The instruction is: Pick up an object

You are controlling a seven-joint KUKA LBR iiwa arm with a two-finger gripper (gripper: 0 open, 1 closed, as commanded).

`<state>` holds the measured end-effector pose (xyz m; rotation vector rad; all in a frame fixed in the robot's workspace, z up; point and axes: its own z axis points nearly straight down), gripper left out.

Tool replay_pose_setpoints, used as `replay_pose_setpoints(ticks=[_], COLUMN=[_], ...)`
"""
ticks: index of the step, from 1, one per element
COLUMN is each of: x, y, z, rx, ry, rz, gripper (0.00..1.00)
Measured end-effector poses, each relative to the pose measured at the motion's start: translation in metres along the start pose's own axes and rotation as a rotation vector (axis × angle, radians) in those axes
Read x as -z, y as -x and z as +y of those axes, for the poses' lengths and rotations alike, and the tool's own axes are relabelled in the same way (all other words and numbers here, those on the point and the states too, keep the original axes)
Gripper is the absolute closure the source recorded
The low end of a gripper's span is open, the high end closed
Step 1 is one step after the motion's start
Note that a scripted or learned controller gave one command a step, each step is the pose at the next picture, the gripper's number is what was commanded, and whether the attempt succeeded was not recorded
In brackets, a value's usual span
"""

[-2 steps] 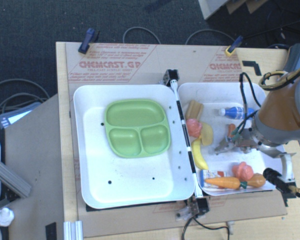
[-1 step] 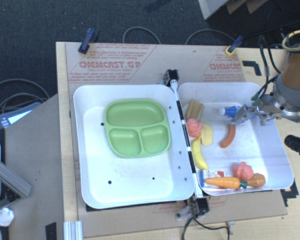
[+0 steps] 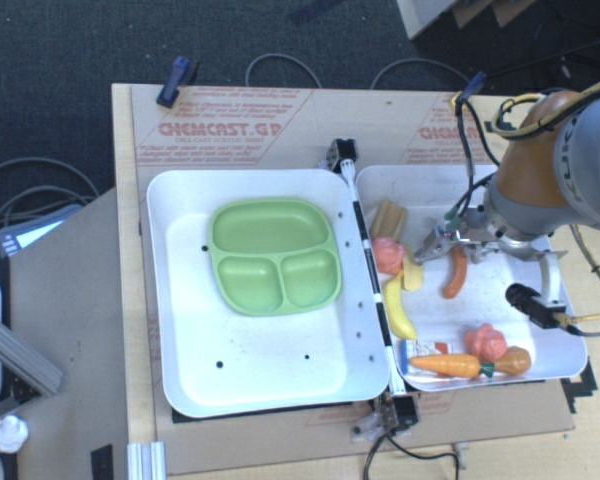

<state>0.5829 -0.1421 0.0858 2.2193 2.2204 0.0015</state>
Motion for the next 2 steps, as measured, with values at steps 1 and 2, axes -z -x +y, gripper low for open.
replay_pose_setpoints(ticks=[1, 2], x=[0.009, 0.099], y=[0.0, -0.109], z=[0.0, -0.021], rx=[0.001, 0.001], ry=[0.001, -0.001], rz=[-0.001, 0.002], gripper=[1.0, 1.0])
